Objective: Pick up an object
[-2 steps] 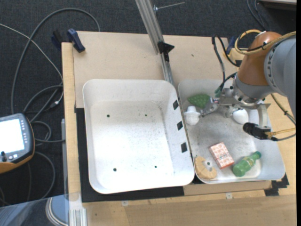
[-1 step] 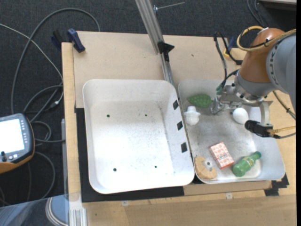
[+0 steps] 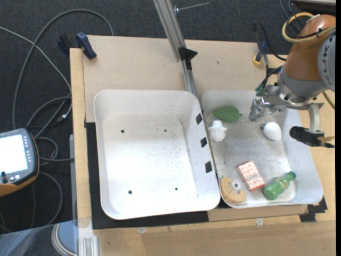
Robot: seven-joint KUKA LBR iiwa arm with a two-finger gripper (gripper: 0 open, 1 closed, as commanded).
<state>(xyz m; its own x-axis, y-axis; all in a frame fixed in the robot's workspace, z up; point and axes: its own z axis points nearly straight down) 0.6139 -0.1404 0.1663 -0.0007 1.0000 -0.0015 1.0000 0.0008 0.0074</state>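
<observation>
Scanning from the right bin's point(image 3: 314, 167) left wall: white knob point(image 3: 217, 130), green leafy piece point(image 3: 226, 113), biscuit point(image 3: 233, 190) and pink box point(image 3: 251, 175) crowding the near rim, green bottle point(image 3: 278, 186), white egg point(image 3: 272, 130) loose mid-floor. The gripper point(image 3: 259, 108) hovers just beyond the egg, holding nothing; its fingers' opening I cannot tell.

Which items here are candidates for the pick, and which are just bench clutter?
Pick candidates, all in the right bin:
green leafy piece
white egg
small white piece
pink box
green bottle
round tan piece
gripper

Clutter:
left bin
blue clamp
handheld pendant
</observation>
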